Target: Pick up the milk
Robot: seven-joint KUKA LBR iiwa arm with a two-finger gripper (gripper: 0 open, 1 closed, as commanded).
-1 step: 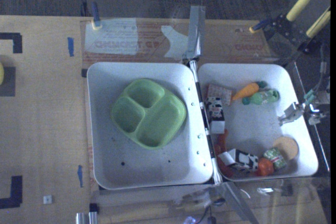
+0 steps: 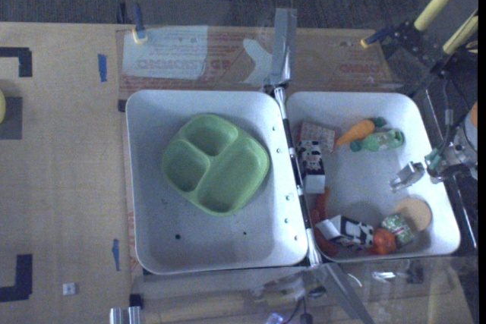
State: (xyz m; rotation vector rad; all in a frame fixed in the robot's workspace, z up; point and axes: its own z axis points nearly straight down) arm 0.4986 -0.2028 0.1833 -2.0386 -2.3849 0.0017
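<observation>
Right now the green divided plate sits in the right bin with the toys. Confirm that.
Wrong bin. The camera view shows the green divided plate in the left bin; the milk carton and other toys are in the right bin.

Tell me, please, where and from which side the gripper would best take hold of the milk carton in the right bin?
Probably across the milk carton's long sides, coming straight down. It lies flat along the right bin's left wall, so one finger must slip between carton and wall. The gripper sits well to its right.
</observation>
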